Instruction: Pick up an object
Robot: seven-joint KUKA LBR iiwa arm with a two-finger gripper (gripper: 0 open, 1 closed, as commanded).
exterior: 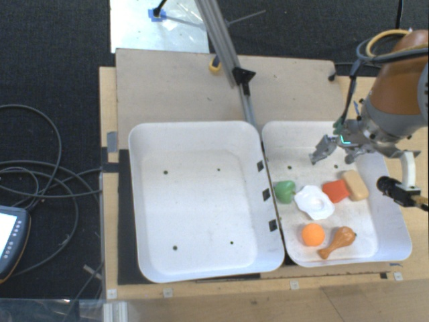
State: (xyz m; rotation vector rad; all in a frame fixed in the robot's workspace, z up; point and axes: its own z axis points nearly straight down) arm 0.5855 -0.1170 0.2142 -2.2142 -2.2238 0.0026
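The right bin [395, 243] holds several small items: a green piece [285, 191], a white piece [314, 202], an orange-red block [336, 191], a tan bread-like piece [356, 185], an orange ball [312, 235] and a brown drumstick [337, 241]. My gripper [335, 149] hangs over the upper part of this bin, above and apart from the items. Its two grey fingers [322, 150] are spread with nothing between them.
The left bin [144, 146] lies beside the right one, with black clips along the shared wall. A slanted metal pole [224, 39] crosses the bench at the back. Cables and a tablet [10, 237] lie on the floor to the left.
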